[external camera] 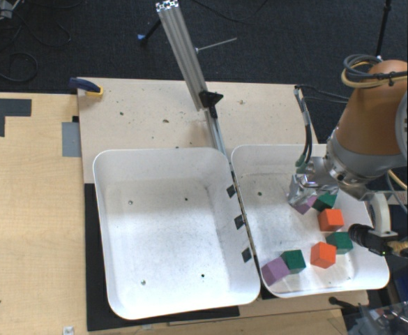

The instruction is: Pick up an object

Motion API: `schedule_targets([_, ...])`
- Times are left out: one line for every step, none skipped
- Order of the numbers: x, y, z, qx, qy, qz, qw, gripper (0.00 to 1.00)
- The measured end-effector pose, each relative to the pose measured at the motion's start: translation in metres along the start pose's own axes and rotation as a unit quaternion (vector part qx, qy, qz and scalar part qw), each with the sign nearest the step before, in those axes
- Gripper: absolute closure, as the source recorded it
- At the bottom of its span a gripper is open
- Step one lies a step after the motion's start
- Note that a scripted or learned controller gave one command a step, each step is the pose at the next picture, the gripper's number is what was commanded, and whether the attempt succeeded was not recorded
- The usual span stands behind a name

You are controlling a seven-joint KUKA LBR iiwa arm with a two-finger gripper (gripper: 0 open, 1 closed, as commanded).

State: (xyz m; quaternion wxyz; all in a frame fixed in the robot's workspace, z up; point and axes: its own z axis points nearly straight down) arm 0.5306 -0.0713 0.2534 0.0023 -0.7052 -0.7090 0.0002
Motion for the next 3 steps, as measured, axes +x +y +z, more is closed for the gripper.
schedule_targets([0.042, 0.019, 0.001, -0.001, -0.001, 0.001, 1.0000, 1.00])
schedule_targets([0.097, 0.022, 0.005, 0.000, -0.001, 0.001, 1.0000, 1.00])
schedule_targets([0.148, 0.041, 0.001, -0.001, -0.001, 0.000, 1.0000, 1.00])
